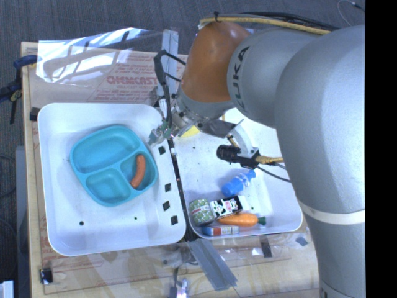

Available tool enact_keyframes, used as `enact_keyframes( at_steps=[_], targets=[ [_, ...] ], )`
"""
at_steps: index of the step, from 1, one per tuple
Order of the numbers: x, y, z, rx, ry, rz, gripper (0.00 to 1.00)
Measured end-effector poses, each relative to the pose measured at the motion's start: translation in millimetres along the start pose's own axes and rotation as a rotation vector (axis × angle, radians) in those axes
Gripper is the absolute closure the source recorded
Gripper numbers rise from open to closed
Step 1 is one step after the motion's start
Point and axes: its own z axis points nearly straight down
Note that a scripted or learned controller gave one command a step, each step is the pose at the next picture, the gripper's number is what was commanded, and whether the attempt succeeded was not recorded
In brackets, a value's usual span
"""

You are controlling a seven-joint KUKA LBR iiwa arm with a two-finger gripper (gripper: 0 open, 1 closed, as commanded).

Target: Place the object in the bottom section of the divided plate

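A blue divided plate (pixel 102 157) lies in the left white bin (pixel 62 222). An orange sausage-shaped object (pixel 138 171) rests in the plate's right-hand section, near its lower right rim. My gripper (pixel 162 132) hangs over the ridge between the two bins, just up and right of the plate, under the orange wrist band (pixel 208 64). The arm's bulk hides most of it, and nothing shows between its fingers.
The right bin (pixel 282 219) holds a blue bottle (pixel 239 182), a green-patterned can (pixel 200 210), a black-and-white carton (pixel 224 205), an orange carrot (pixel 239 219) and a red-and-white tube (pixel 222 231). A black cable plug (pixel 234 155) juts over that bin. The grey arm covers the right side.
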Motion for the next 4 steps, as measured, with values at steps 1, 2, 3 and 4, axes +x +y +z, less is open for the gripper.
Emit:
enact_keyframes(
  at_steps=[1,2,3,4],
  targets=[
    [0,0,0,0.0,0.0,0.0,0.0],
    [0,1,-6,0.003,0.001,-0.005,1.0],
    [0,1,-6,0.003,0.001,-0.005,0.0],
    [0,2,-13,0.007,0.003,-0.01,1.0]
  ],
)
